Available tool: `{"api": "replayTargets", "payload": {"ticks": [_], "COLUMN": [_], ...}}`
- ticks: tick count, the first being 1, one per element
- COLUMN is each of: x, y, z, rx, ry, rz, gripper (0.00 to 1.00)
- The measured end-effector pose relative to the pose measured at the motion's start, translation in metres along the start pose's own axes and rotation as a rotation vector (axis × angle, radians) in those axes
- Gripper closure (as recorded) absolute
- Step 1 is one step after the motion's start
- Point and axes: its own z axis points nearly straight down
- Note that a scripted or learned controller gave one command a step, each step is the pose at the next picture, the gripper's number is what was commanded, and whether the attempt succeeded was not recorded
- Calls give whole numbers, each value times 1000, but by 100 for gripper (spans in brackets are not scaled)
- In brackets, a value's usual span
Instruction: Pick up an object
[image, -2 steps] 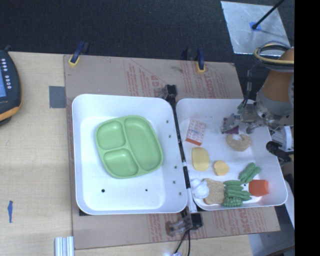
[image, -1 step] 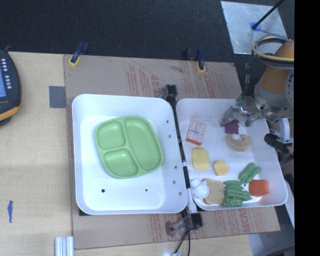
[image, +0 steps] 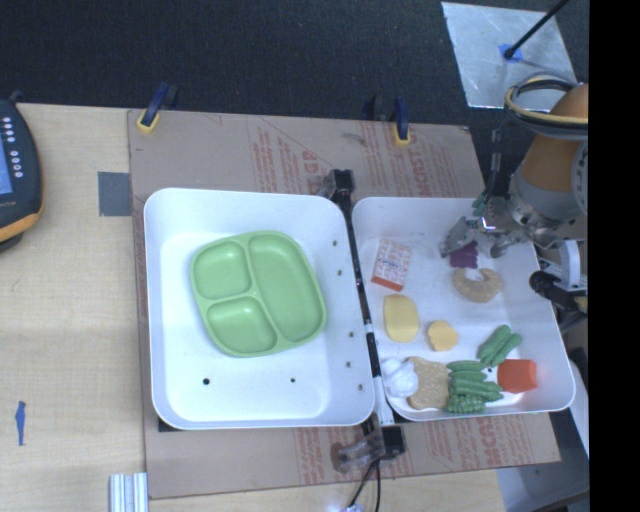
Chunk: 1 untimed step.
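1. where the arm (image: 545, 165) reaches in from the right, the pincer (image: 468, 245) hangs low over the upper right part of the right bin (image: 420, 215); its fingers stand either side of a small dark purple piece (image: 464, 256), but whether they clamp it or merely stand around it i cannot tell.
2. just below and right of the pincer lies a tan bun-like piece (image: 477, 285), near the purple one.
3. left of the pincer lies a small red-and-white packet (image: 392, 264), with a yellow block (image: 401, 317) below it and a smaller yellow piece (image: 442, 335) beside that.
4. toward the bin's lower edge sit a white lump (image: 400, 378), a tan cracker-like slab (image: 428, 383), a cluster of green pods (image: 472, 385), another green pod (image: 497, 345) tilted above them, and a red block (image: 517, 375).
5. the left bin (image: 165, 300) touches the right one along a shared edge and bears a green divided plate (image: 258, 292) with three compartments.
6. both bins rest on a cardboard sheet (image: 250, 150) on the wooden desk (image: 65, 330); a black and orange handset (image: 15, 170) lies at the far left.
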Motion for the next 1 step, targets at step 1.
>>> {"api": "replayTargets", "payload": {"ticks": [1], "x": [0], "y": [-22], "z": [0], "rx": [2], "ry": [0], "rz": [-1], "gripper": [0]}}
